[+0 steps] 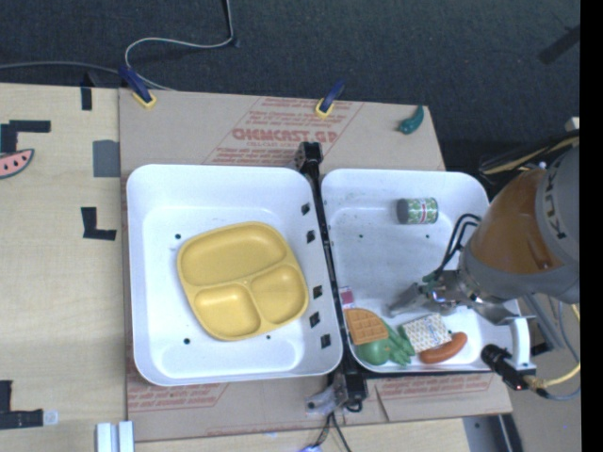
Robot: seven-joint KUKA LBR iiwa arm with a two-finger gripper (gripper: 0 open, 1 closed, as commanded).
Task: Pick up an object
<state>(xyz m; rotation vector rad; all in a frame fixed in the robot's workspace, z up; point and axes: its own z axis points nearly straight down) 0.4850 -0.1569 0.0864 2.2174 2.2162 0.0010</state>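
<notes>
My gripper hangs low over the right bin, reaching in from the right and pointing left. It sits just above a cluster of toy food in the bin's front corner: a waffle, a green vegetable, a pale checkered cracker and a red sausage. Nothing visibly hangs from the gripper. A small grey can with a green band lies on its side near the bin's back wall, well apart from the gripper.
The left bin holds a yellow divided plate. A black divider clip strip runs between the bins. Cables and clamps lie on the cardboard behind the bins. The arm's orange band overhangs the right bin's right rim.
</notes>
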